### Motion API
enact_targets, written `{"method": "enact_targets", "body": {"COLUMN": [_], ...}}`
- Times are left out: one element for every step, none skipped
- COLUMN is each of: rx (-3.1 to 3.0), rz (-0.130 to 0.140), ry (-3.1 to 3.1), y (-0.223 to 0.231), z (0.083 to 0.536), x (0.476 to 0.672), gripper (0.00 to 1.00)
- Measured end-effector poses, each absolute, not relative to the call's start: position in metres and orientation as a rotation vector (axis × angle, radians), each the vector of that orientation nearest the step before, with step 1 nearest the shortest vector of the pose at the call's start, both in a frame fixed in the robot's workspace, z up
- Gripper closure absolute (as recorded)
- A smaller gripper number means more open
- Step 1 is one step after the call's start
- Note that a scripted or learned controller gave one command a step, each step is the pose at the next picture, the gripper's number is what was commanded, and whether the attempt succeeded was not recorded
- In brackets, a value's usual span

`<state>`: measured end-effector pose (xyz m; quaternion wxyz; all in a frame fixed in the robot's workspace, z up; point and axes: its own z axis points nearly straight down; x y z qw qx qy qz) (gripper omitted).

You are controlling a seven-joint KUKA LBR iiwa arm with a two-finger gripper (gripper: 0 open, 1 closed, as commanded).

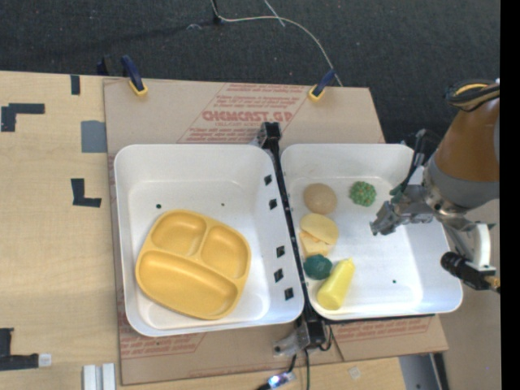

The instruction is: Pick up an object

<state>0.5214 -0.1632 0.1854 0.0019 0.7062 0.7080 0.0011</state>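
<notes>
A yellow divided tray (pixel 193 262) is seen in the left bin (pixel 130 169). In the right bin (pixel 422 299) a yellow bottle (pixel 335 284), pale slice (pixel 318 232), tan ball (pixel 320 197), teal ball (pixel 318 266) and green broccoli (pixel 362 192) are clustered. The gripper (pixel 383 223) is poised at broccoli's four o'clock, nothing grasped.

Even, bright overhead light, soft shadows, approx. sharp, maybe slight blur.
</notes>
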Motion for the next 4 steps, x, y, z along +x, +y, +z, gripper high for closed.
{"method": "enact_targets", "body": {"rx": [2.217,2.216,2.216,2.216], "rz": [0.003,0.003,0.000,-0.001], "ry": [2.221,2.221,2.228,2.231], "y": [-0.165,-0.165,-0.120,-0.063], "z": [0.229,0.278,0.272,0.256], "x": [0.519,0.521,0.547,0.568], "gripper": [1.00,1.00,1.00,1.00]}}
